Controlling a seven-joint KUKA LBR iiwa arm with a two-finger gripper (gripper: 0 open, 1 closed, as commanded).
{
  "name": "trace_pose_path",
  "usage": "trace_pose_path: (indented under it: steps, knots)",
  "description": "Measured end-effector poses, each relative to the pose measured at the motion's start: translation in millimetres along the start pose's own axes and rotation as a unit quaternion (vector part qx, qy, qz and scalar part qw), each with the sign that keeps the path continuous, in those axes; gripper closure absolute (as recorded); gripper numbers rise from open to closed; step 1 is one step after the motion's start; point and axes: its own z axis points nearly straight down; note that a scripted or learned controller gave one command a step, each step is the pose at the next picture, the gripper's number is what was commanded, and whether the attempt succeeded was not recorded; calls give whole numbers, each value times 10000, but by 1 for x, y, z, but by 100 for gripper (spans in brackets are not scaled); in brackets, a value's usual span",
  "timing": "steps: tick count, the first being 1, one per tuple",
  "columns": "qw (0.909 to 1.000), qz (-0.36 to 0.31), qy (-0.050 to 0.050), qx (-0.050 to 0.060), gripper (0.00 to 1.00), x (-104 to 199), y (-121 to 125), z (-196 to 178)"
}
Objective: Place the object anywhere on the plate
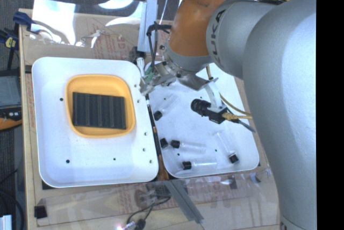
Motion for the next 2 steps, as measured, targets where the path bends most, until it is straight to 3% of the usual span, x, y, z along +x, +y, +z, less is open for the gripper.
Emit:
trace_pose_path:
  steps: [1, 2]
  knots:
    - [9896, -1438, 4, 26, 100, 54, -24, 11]
    - [9897, -1434, 2, 25, 0, 54, -24, 11]
